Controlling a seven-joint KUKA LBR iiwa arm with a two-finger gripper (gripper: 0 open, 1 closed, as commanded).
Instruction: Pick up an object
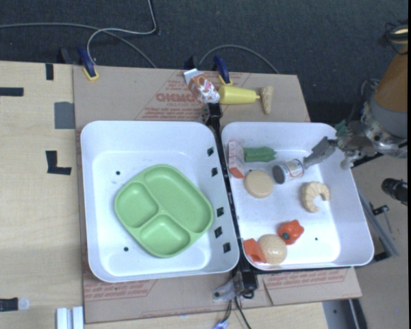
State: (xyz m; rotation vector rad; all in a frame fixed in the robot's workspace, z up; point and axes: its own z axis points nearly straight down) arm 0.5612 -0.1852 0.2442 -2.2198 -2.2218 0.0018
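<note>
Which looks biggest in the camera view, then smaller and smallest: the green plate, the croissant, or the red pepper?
1. Green plate, far the largest.
2. Croissant.
3. Red pepper, though it looks close to the croissant in size, so those two are hard to rank.

A wooden bench [27, 184] carries a brown cardboard sheet [157, 101], and two white bins sit side by side on that, the left bin [96, 204] and the right bin [342, 238]. Behind them on the cardboard lie a yellow toy [238, 95] and a small wrapped packet [200, 84].
</note>
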